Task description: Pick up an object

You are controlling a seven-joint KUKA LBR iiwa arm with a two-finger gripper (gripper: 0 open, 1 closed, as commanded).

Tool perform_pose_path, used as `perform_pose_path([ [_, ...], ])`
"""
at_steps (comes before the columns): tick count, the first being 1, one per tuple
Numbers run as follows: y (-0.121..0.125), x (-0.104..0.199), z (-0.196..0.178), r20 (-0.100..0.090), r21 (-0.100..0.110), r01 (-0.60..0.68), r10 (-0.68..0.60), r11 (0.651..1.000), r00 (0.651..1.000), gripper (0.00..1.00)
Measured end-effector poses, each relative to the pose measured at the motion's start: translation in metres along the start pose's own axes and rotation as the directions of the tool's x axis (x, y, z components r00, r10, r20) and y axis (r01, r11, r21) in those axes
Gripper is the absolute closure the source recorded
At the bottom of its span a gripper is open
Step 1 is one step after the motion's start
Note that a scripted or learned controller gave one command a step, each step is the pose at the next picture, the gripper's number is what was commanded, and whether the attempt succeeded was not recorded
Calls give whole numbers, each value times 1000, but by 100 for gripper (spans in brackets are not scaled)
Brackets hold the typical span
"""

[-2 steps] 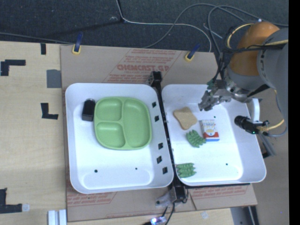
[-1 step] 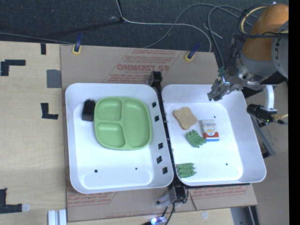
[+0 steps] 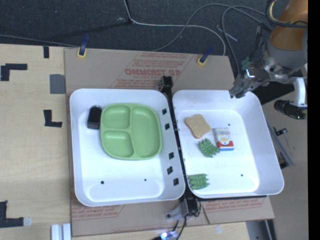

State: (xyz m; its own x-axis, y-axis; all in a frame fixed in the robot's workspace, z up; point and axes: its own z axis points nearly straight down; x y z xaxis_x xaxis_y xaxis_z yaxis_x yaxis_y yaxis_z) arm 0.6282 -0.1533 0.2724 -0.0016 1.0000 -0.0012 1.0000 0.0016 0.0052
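Not picked yet. Pincer (image 3: 238, 90) up over the far corner of the right bin (image 3: 260, 171); open or closed, cannot tell. Next: down toward the bread (image 3: 197, 125).

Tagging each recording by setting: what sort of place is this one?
Most likely a robotics lab test bench: two shallow white bins on taped-down cardboard, loose cables across dark carpet, and a grey-and-orange robot arm.
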Motion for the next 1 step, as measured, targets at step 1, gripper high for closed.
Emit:
perform_pose_path([
  [1, -12, 57, 9, -2, 7, 4, -4, 1000, 1000, 100],
])
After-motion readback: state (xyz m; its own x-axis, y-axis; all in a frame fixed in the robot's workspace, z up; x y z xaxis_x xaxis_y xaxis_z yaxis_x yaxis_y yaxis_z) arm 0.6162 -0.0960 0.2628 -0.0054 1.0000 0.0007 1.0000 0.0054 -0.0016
